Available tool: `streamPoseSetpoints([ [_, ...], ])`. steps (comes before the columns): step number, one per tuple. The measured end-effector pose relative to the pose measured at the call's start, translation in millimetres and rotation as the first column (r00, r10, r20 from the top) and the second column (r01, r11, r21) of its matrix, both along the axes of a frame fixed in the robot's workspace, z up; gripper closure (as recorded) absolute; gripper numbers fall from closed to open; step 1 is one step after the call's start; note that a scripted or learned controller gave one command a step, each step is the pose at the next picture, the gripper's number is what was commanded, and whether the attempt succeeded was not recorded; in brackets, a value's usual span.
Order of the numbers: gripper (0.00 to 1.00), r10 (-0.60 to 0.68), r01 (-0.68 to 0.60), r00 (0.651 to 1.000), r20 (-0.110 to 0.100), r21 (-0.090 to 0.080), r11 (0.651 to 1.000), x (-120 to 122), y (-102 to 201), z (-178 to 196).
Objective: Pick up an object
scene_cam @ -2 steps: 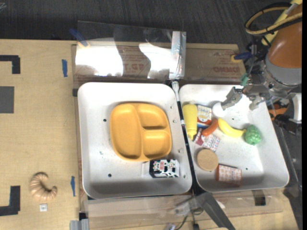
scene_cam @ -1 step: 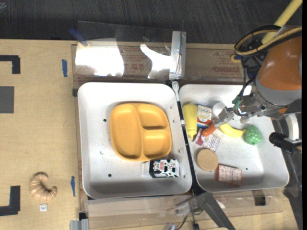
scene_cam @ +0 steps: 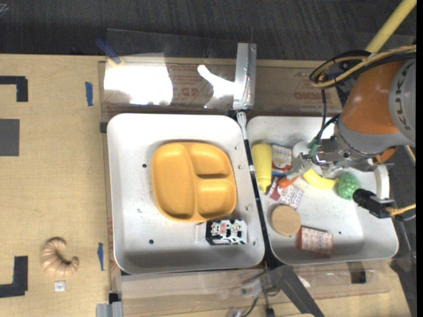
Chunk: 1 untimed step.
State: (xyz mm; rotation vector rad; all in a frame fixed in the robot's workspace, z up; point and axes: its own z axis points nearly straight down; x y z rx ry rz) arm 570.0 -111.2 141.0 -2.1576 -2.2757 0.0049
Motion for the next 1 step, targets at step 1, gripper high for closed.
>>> streamPoseSetpoints([
  [1, 0.0, -0.076, 0.076, 0.997, 0.018, 0.001, 0.997, 22.6, -5.0, -47.6],
])
